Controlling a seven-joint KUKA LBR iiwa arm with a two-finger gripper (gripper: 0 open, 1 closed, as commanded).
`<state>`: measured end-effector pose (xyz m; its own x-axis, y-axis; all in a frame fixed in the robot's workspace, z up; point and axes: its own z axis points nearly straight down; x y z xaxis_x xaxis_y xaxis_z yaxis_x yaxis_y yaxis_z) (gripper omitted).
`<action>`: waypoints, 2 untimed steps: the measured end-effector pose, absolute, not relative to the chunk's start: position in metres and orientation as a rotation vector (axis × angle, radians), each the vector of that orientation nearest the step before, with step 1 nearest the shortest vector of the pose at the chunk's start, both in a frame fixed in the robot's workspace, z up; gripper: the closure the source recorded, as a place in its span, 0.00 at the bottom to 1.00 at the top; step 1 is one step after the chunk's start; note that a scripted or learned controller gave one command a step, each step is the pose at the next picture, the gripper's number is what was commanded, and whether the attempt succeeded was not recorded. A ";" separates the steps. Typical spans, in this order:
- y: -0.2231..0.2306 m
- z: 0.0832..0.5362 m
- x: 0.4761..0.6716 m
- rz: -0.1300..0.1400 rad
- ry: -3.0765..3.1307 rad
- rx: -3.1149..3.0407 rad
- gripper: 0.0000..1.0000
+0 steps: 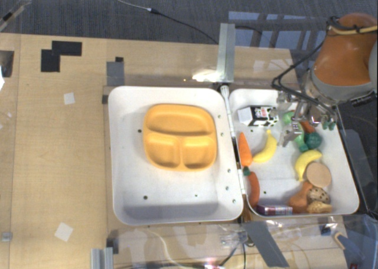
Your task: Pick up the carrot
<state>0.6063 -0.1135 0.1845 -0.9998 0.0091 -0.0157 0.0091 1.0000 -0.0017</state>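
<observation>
The carrot (244, 148), an orange tapered piece, lies along the left wall of the right bin (352, 186), pointing up and down the view. Just below it lies a redder orange vegetable (254, 187) with a small green stub at its top end. My gripper (293, 125) hangs over the upper middle of the right bin, to the right of the carrot and well apart from it, with a yellow banana (266, 149) between them. Small green and orange toys (309, 138) sit right beside the gripper.
The right bin also holds a black-and-white box (258, 115), a second banana (307, 161), a round tan disc (319, 174), brown pastries (310, 197) and a thin pen-like stick (274, 209). The left bin (127, 161) holds a yellow divided plate (179, 136).
</observation>
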 end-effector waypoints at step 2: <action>-0.083 0.109 0.516 -0.002 3.115 -0.364 0.00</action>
<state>0.5161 -0.0832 0.1090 -0.9730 -0.2306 -0.0055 -0.2306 0.9730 -0.0021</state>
